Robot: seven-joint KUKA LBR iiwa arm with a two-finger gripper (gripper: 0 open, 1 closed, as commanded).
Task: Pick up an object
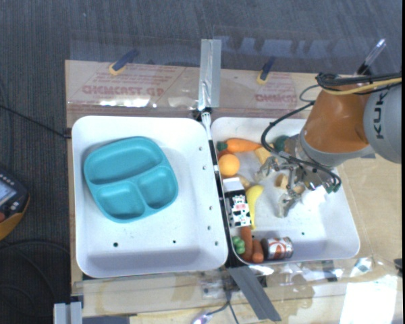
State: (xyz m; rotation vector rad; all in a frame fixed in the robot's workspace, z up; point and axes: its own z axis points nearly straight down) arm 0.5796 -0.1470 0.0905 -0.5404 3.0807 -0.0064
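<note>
Right bin [337, 238], gripper [291, 198] fingers spread and empty, banana [254, 198] just left of it.

The worktop [374, 174] is seen as a pale wooden surface, bare at its right side. Two shallow white bins are set directly on it, side by side and touching along their inner walls. The left bin [189, 248] lies toward the left, the right bin [337, 238] toward the right. At the far edge, a cardboard sheet [142, 86] with faded red lettering is laid flat, covered by what may be clear film, though glare makes this uncertain. Two small clips [123, 61] are placed on that far sheet, one left and one right. A grey metal bracket [210, 66] stands upright between the bins at the far side.
</note>
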